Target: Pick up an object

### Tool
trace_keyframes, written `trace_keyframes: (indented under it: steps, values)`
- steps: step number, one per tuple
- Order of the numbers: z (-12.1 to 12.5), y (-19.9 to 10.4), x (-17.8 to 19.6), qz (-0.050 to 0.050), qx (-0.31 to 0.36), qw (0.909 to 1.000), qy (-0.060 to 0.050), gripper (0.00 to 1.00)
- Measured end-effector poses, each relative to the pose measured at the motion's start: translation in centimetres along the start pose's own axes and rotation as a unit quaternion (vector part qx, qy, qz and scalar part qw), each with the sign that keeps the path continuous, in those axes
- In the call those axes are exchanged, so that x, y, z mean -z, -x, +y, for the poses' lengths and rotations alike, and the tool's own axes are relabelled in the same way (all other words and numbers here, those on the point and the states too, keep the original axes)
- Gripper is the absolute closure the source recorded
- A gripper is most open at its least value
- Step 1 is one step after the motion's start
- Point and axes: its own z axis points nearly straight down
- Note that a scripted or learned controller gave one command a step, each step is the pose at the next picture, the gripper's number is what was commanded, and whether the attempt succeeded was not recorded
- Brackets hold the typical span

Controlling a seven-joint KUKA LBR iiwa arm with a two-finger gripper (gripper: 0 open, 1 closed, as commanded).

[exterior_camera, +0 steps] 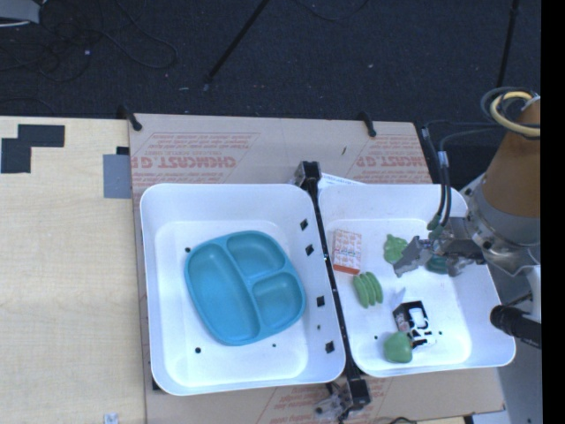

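arm low over the right bin, nothing seen in its grip

from the camera view, looking down at a slant, i see the two shallow white bins side by side on the bench. the left white bin (163, 237) carries a turquoise plastic plate with three compartments (244, 285), lying flat near its middle and turned a little askew.

the right white bin (481, 338) holds the loose pieces. a small white card with red print (346, 249) lies near the divider between the bins. just below and to its right sits a green ridged pod-shaped toy (368, 288). a small green leafy lump (395, 248) lies further right, toward the middle of the bin. near the front wall there is a rounded light green piece (398, 348), touching or just beside a black and white blocky object (414, 320) above it.

the grey arm with its orange band (512, 175) reaches in from the right, wrist tilted toward the bin centre. the gripper (411, 261) hangs just beside the green leafy lump, its dark fingers pointing left and down. i cannot tell how far apart they stand, and i see nothing clearly between them. whether a fingertip touches the leafy lump i cannot make out.
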Motion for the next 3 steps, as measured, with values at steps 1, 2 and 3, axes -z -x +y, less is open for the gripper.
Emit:
trace_keyframes:
  steps: [1, 2, 3]
  values:
    - [-0.3, 0.7, -4.8, 0.0, -0.001, 1.0, -0.003, 0.0]
    - [-0.5, 0.9, -9.2, 0.001, -0.001, 1.0, -0.003, 0.0]
    - [-0.5, 1.0, -13.5, 0.001, -0.001, 1.0, -0.002, 0.0]
